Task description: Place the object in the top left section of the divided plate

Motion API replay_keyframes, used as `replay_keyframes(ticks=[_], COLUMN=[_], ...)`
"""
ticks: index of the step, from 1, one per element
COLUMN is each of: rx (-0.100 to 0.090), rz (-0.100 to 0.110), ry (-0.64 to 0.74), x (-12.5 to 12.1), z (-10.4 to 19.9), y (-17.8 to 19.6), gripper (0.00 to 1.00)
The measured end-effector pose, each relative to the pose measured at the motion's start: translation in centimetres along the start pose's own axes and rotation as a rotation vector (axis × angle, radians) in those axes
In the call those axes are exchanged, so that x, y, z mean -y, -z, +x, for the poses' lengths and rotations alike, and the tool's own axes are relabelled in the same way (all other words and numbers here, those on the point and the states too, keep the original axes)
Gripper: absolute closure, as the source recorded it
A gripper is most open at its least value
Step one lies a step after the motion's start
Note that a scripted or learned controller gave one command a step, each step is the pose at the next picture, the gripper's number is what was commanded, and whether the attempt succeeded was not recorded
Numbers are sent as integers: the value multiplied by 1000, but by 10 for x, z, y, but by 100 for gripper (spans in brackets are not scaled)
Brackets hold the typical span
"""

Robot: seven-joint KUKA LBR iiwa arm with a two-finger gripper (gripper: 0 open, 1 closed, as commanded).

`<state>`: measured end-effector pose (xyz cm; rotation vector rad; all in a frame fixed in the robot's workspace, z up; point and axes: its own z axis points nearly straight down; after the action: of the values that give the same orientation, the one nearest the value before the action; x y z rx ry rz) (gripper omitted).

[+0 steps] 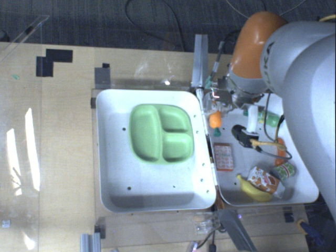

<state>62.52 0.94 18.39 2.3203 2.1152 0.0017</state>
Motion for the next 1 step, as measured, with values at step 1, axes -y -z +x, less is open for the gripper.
replay_keyframes(ticks=[1], rx=[-1], rz=[-2], ry=[39], x=[-10], z=[4], y=[50], gripper=[100])
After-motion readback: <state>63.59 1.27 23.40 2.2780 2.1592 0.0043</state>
